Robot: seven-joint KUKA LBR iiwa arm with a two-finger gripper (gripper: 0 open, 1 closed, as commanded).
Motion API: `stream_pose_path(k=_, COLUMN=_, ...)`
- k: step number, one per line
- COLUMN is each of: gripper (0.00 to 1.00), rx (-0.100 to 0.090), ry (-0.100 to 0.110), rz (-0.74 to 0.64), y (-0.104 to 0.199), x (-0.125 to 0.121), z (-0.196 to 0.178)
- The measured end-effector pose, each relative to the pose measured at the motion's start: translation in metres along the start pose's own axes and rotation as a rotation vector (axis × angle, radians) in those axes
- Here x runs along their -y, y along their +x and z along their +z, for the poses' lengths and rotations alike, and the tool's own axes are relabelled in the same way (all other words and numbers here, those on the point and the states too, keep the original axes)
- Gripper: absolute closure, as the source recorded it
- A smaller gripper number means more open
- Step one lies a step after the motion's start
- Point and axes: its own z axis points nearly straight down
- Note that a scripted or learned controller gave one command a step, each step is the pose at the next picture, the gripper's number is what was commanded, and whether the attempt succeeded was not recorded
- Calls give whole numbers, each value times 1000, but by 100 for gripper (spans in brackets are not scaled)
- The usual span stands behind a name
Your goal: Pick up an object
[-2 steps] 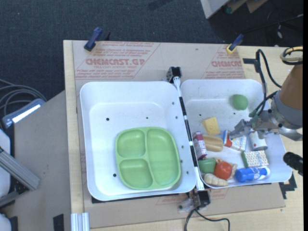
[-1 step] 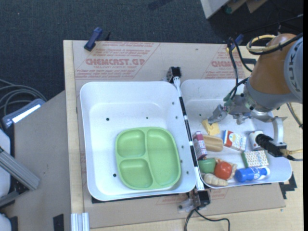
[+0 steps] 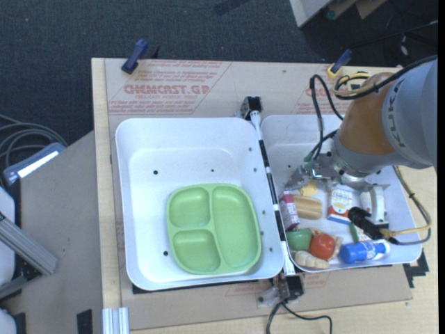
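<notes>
- Objects for picking lie heaped in the right bin (image 3: 299, 127): a red tomato-like toy (image 3: 323, 245), a blue bottle (image 3: 361, 251), a tan block (image 3: 309, 207).
- Above that heap hangs the gripper (image 3: 321, 175); its state cannot be told.
- Judged step: reaching; next comes settling over one item.
- Left of that bin, the left bin (image 3: 139, 141) holds a green divided plate (image 3: 212, 227); dark carpet (image 3: 49, 40) surrounds the bench.

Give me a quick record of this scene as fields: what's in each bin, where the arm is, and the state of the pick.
left bin: one green divided plate, three compartments
right bin: cluttered near its front with a red tomato-like item, green item, blue bottle
arm: reaches in from the right, over the right bin
gripper: low among the items at the right bin's middle
pick status: no object seen held
</notes>
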Motion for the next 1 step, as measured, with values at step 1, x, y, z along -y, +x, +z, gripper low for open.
stream_pose_path(k=1, gripper=0, rx=1, ry=-3, rz=1, y=-19, x=-4, z=-39)
